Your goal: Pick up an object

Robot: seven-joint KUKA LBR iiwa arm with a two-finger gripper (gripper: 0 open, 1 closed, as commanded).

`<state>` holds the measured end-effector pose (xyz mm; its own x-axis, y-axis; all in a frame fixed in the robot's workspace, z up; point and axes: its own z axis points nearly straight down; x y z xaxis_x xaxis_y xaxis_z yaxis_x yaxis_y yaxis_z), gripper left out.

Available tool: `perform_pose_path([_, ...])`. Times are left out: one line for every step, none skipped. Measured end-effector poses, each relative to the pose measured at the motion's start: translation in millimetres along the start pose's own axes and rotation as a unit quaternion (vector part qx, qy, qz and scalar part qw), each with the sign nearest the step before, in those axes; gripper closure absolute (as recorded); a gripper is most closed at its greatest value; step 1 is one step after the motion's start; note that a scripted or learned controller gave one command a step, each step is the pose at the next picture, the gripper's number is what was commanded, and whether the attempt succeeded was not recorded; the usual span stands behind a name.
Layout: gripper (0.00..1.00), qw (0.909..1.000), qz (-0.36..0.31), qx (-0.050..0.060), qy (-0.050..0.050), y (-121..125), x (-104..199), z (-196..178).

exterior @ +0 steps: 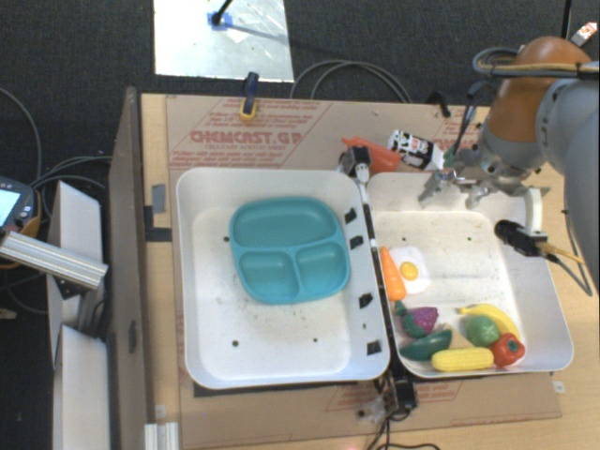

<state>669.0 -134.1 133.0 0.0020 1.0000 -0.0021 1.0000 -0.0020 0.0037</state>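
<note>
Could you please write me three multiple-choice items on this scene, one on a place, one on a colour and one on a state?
1. Where does the divided plate lie?
A. in the left bin
B. in the right bin
C. on the cardboard

2. What colour is that plate?
A. red
B. teal
C. yellow

3. How does the pincer stand relative to the toy food?
A. pressed onto the corn
B. gripping the carrot
C. over the right bin's far edge, apart from the food

Answers:
1 A, it sits inside the left bin.
2 B, its surface is blue-green.
3 C, the pincer hangs above the right bin near its far rim, while the carrot and corn lie nearer the front.
</note>
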Motion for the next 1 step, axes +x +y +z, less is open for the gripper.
perform_pose_path([0.0,1.0,-0.004,0.001,0.001,0.0,49.4,20.4])
